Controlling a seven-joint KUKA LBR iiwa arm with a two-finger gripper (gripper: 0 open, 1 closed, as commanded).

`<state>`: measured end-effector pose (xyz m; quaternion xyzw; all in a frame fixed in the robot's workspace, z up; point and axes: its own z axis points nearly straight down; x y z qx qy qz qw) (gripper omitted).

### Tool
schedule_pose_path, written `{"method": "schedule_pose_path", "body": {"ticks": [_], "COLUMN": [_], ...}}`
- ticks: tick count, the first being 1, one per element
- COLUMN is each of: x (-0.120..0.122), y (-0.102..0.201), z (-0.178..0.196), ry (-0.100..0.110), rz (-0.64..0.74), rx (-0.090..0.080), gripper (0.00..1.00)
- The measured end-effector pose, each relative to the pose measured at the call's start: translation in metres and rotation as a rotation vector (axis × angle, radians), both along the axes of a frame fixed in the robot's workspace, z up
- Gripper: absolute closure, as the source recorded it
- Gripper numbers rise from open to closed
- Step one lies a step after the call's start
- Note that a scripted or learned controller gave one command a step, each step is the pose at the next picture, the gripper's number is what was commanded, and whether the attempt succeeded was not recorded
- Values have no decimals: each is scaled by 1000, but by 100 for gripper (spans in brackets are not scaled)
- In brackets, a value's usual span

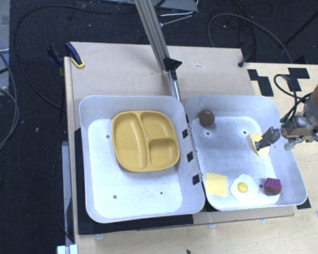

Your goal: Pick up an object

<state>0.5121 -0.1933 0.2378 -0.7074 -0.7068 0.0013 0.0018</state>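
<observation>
The gripper is seen at the right side of the right bin, low over a small yellow piece that lies near the bin's right wall. One dark finger is laid across this piece, but it cannot be told whether the fingers are wide or narrow, and no thing is clearly seen between them. So the piece is judged as not yet held.

For the step to be done well, the gripper should be centred over the yellow piece before it is closed, because the piece is small and flat and may be pushed aside against the wall. A slow lift is advised, so that a slip can be noticed.

Other things are found in the same bin: a brown ball near the far left corner, and along the near edge a yellow square slice, a fried egg and a purple block. These are well apart from the gripper and should not be disturbed.

In the left bin a yellow divided plate is placed.
</observation>
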Motion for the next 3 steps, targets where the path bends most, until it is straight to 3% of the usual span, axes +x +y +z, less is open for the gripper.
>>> {"method": "schedule_pose_path", "body": {"ticks": [2,3], "x": [4,5], "y": [1,0], "z": [-101,-87], "ry": [1,-5], "rz": [2,1], "rx": [1,-1], "gripper": [0,100]}}
